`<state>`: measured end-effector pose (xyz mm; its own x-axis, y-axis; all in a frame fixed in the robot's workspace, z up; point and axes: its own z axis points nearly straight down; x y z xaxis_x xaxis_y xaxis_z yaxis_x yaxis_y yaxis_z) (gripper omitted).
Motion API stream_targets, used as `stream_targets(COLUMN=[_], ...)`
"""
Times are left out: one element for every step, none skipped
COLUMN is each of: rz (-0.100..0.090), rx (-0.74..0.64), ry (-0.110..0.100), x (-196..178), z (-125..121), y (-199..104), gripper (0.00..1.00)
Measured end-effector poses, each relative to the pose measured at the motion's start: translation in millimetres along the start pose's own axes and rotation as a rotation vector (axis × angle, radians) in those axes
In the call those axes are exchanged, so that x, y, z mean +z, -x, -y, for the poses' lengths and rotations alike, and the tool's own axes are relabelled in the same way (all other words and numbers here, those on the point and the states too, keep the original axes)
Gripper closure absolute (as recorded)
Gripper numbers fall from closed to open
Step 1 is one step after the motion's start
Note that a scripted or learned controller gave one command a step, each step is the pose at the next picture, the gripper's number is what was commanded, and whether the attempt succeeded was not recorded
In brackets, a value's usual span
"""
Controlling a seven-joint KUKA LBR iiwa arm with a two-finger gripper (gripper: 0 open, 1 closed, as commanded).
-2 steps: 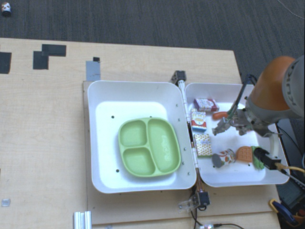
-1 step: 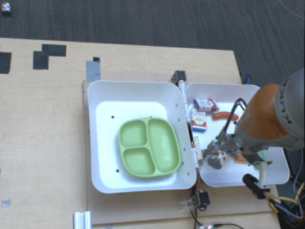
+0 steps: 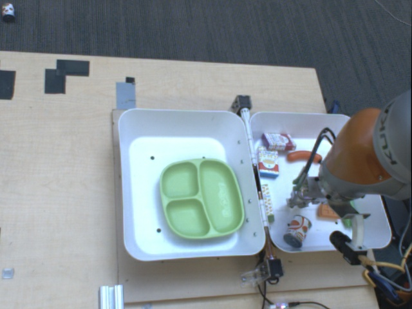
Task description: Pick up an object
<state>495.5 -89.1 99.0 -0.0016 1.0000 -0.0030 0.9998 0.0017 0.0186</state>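
Pincer [image 3: 301, 197] is hanging low in the right bin [image 3: 381, 234], and honestly I can't tell how it's set from here. The can [image 3: 297, 230] lies just at its 6 o'clock, long axis running roughly 12 to 6, tipped slightly. Short drop, I'd guess.

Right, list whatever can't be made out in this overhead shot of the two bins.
- End effector: the arm's wrist covers it in the camera view, so its state is unreadable.
- Orange item in the right bin: mostly under the arm, identity unclear.
- Small can: label too small to read.
- Packets near the red item: print too small to read.
- Green divided plate in the left bin: fully visible.
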Motion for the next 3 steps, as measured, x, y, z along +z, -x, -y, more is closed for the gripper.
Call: stream_targets(rz=[0.000,0.001,0.001], rx=[0.000,0.004,0.001], ry=[-0.001,-0.006,-0.001], x=[0,11,0], z=[0,6,4], y=[0,-4,-6], gripper=[0.00,0.00,1.00])
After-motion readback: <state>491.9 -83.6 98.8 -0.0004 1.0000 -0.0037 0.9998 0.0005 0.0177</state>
